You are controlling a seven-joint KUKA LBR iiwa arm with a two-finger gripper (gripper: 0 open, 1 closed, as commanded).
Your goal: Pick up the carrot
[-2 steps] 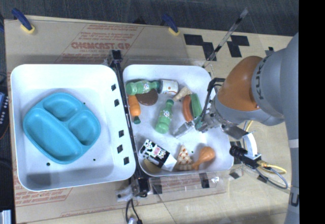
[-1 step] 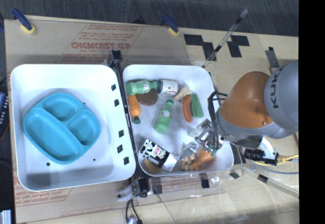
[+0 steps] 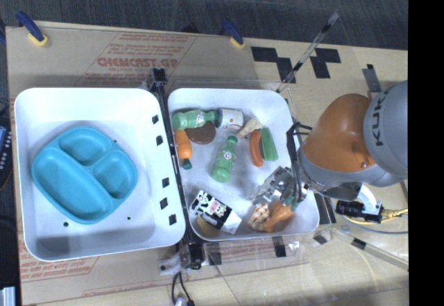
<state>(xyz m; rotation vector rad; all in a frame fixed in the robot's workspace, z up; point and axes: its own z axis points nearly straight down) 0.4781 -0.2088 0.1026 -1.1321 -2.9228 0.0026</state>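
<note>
Carrot (image 3: 183, 148) lies against the left wall of the right bin (image 3: 232, 94), orange, with a green tip pointing toward the near edge, just below a green bottle (image 3: 195, 119) lying on its side and beside a brown round piece (image 3: 202, 134). The jaws (image 3: 279, 190) sit at the opposite side of that bin, low in its near right corner, over a clutter that includes an orange lump (image 3: 280, 214) and a pale speckled piece (image 3: 259, 213); how wide they stand I cannot tell, nor whether anything is caught in them, because the metal parts blur into the clutter beneath. Judging by this, the step in hand looks like the approach at best, since the carrot is untouched and well apart from the arm's tip. The next move calls for lifting clear of that corner, crossing the bin leftward past a second green bottle (image 3: 224, 159) standing near the middle and a red and green piece (image 3: 261, 146), then descending over the carrot with the jaws set across its narrow width. The wall right beside it leaves little room for 1 finger, so a slightly inboard approach seems wise. The left bin (image 3: 83, 100) holds a blue divided plate (image 3: 83, 173), and both bins rest on the desk (image 3: 208, 55).
</note>
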